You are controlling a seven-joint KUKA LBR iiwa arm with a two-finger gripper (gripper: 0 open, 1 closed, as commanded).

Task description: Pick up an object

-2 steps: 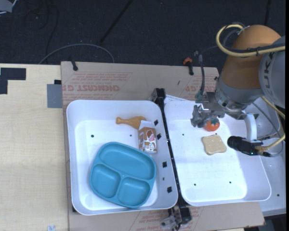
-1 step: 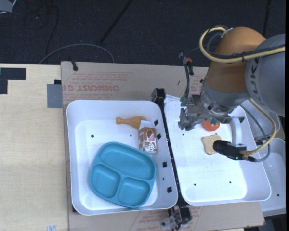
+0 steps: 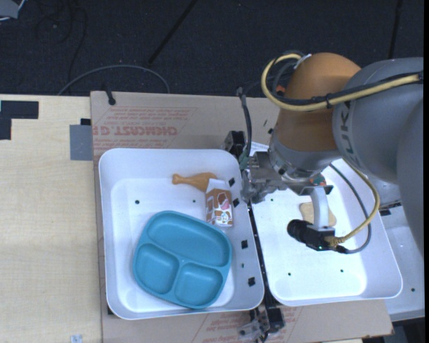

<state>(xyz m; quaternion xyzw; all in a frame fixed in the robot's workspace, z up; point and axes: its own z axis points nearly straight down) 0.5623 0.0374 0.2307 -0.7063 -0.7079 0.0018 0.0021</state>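
Centrally, the gripper is hanging over the divide between the two bins, its body dark and cluttered; whether it is spread or closed cannot be told. Just left of it, a small carton is standing in the left bin, close to the bin's right wall. A tan drumstick is lying just above the carton, near the back wall. A blue tray with three compartments is resting flat in the left bin's lower half, its upper right corner near the carton. In the right bin, a pale tan item is lying partly behind a dark cable fitting. The arm, grey with an orange band, is reaching in from the right. Both bins are sitting on cardboard on the surface.
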